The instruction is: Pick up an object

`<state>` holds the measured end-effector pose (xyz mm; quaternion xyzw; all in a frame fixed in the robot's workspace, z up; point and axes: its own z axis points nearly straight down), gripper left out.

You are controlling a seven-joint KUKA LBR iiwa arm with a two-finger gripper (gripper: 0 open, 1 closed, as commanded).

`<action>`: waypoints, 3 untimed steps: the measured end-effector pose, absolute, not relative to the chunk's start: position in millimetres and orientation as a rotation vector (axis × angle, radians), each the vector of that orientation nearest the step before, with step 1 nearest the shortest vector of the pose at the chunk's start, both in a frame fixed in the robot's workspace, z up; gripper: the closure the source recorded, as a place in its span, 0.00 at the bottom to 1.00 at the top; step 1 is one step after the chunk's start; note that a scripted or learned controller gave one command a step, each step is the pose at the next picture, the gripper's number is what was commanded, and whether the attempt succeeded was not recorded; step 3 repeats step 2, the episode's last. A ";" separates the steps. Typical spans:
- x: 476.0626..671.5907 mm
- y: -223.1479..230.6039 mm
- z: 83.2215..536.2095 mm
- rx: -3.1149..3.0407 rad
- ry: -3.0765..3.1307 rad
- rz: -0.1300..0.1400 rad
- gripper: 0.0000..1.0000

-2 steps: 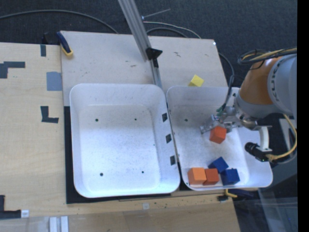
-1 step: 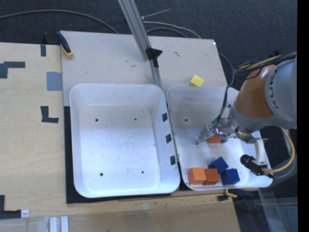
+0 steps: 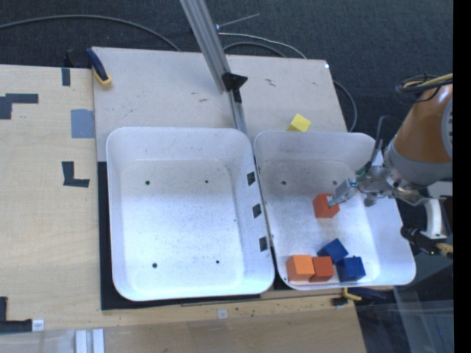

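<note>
In the right bin [image 3: 294, 153] a red-orange block [image 3: 324, 207] lies near the middle. My gripper [image 3: 344, 193] hangs just right of and above that block, its tip almost at the block's upper corner. Near the bin's front wall sit an orange block [image 3: 299, 268], a red-orange block [image 3: 321, 269] and two blue blocks [image 3: 335, 250] [image 3: 351, 268], packed close together. The grey arm with its orange band [image 3: 427, 134] comes in from the right.
The left bin [image 3: 118, 197] stands beside the right one. A yellow block [image 3: 299, 123] lies on the bench behind the right bin. A metal pole [image 3: 210, 35] slants down to the bins' shared back corner. Cables run along the dark floor behind.
</note>
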<state>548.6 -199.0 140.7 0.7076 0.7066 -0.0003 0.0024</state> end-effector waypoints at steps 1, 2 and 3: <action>546.5 -170.2 89.2 2.222 2.228 -0.005 0.00; 546.9 -170.9 100.9 2.221 2.226 -0.002 1.00; 546.9 -170.9 100.9 2.221 2.226 -0.002 1.00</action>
